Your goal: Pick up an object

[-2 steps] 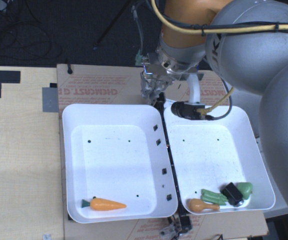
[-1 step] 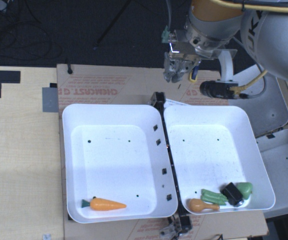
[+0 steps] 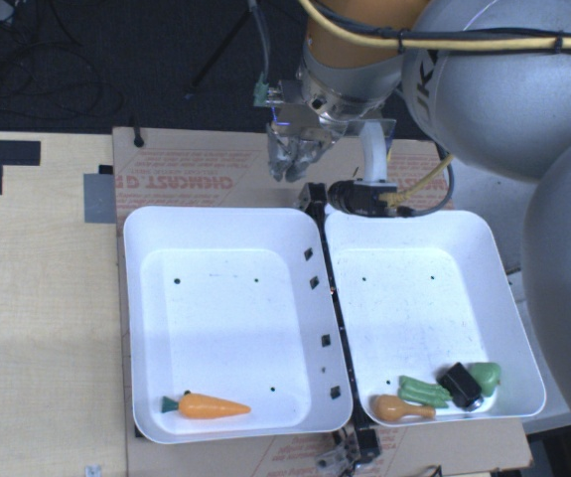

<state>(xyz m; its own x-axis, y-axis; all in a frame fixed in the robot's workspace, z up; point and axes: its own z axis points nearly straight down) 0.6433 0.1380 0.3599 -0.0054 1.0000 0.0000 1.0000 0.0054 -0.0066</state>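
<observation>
Two shallow white plastic bins with rounded corners and smooth, faintly speckled floors sit side by side on a sheet of brown cardboard printed with red lettering. The left bin (image 3: pixel 146 266) holds one thing: a toy carrot (image 3: pixel 209 405), a glossy orange cone tapering to the right with a small dark green cap at its left end, lying flat near the bin's front wall.

The right bin (image 3: pixel 484 256) has a small heap in its front right corner. A tan, pear-shaped piece (image 3: pixel 400 408) with a thin neck pointing right lies against the front wall; just behind it rests a green pod-like toy (image 3: pixel 422 391), ridged and elongated. A black blocky object (image 3: pixel 461 385) lies tilted over the heap, touching a rounded light green piece (image 3: pixel 487 374) beside it — what these two are cannot be told.

The gripper (image 3: pixel 287 159) hangs above the cardboard behind the bins, near the back edge of the left bin and well apart from every toy. It is grey metal under a bulky wrist with an orange band and a yellowish hose looping over it. Nothing is between the fingers; whether they are spread or closed cannot be told, as they blur together.
</observation>
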